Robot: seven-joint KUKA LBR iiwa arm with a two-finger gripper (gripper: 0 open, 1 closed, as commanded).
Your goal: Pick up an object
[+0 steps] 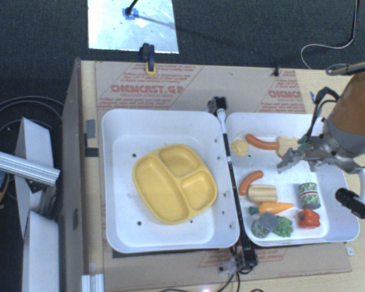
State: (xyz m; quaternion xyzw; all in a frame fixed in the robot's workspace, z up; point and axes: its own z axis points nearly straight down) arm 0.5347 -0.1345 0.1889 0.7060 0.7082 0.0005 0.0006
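Dark carpet surrounds a bench [170, 81] topped with brown printed cardboard, and two shallow white bins sit on it side by side.

1. Left bin [118, 181]: holds a yellow compartment plate [173, 182] with three sections, lying near the bin's centre.

2. Right bin [340, 224]: holds toy food items.
- A long sausage [261, 142] lies near the far edge, with a pale round piece [239, 146] just beside it toward the left edge.
- A shorter sausage [250, 182] and a bun [263, 193] lie near the left edge, touching or nearly so.
- A carrot [275, 208] lies just below the bun.
- A grey piece [267, 222] and green broccoli [283, 227] occupy the near edge.
- A red pepper [309, 218] sits beside the broccoli, and a green-labelled can [308, 194] stands upright just above the pepper.

3. Arm: the grey arm [356, 117] with its orange band enters over the right bin's right edge. The gripper [290, 159] hangs over the far central part of that bin, near a pale piece [286, 143] at the long sausage's end. Its fingers appear slightly parted, with no item visible between them.
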